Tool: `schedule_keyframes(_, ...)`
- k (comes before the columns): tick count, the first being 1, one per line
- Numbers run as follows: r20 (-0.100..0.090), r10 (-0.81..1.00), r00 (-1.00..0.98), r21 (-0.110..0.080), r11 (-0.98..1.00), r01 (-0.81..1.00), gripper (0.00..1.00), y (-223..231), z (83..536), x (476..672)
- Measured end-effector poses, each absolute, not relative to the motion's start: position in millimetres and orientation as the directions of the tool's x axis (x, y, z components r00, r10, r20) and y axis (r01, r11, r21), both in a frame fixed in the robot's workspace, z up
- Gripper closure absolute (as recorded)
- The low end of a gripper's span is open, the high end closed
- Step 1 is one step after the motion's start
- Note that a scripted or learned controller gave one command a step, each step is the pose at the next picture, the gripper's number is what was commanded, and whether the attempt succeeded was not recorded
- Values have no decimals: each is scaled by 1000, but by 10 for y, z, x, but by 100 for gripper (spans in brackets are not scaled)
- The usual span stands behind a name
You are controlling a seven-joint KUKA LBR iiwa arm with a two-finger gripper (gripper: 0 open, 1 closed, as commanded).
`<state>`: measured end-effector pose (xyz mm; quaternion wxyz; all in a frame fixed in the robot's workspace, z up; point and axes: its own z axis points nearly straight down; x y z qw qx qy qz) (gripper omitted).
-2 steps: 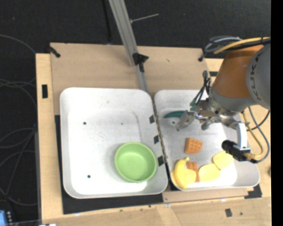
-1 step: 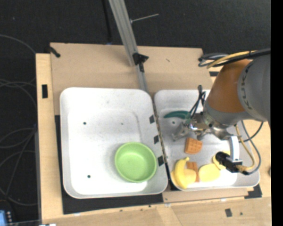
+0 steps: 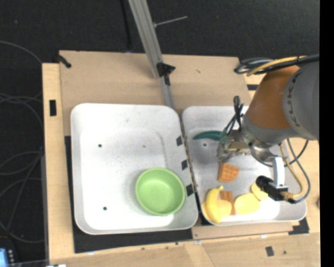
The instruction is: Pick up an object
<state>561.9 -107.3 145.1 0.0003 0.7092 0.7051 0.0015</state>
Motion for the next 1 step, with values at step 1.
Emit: schedule_keyframes(1,-1,1000,4,6,-4,1000,100,-1140,1929,5570)
